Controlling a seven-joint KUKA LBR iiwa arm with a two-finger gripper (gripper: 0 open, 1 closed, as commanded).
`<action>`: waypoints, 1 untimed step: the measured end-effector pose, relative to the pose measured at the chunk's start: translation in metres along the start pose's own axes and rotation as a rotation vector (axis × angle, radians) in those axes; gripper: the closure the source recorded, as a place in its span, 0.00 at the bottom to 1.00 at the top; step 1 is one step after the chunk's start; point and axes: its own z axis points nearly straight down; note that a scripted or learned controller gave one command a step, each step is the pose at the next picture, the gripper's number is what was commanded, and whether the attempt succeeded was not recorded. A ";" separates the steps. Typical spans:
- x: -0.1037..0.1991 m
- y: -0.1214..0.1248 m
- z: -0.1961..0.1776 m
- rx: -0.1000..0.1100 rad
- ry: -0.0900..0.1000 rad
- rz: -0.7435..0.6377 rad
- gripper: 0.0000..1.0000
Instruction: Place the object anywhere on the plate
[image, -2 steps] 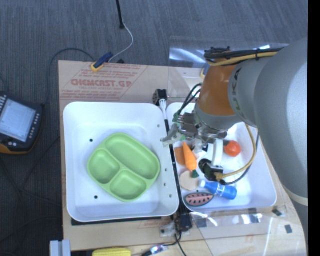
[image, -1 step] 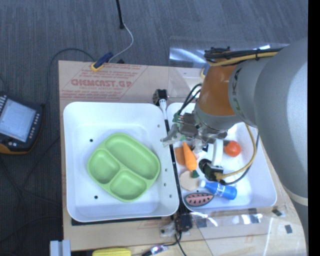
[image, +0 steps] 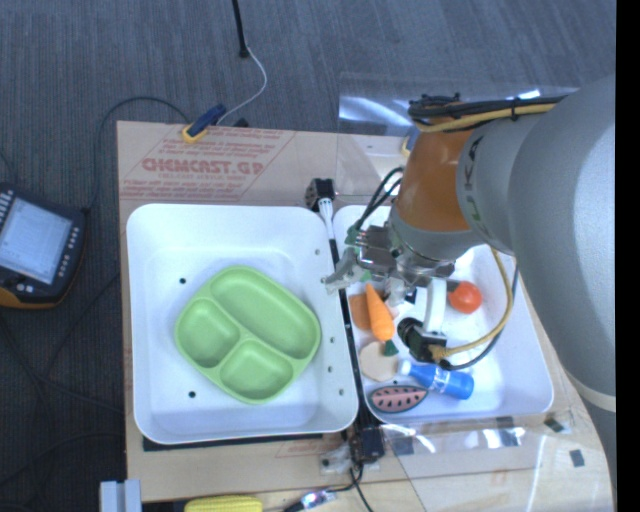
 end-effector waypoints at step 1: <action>0.000 0.000 0.000 0.000 0.000 0.000 0.00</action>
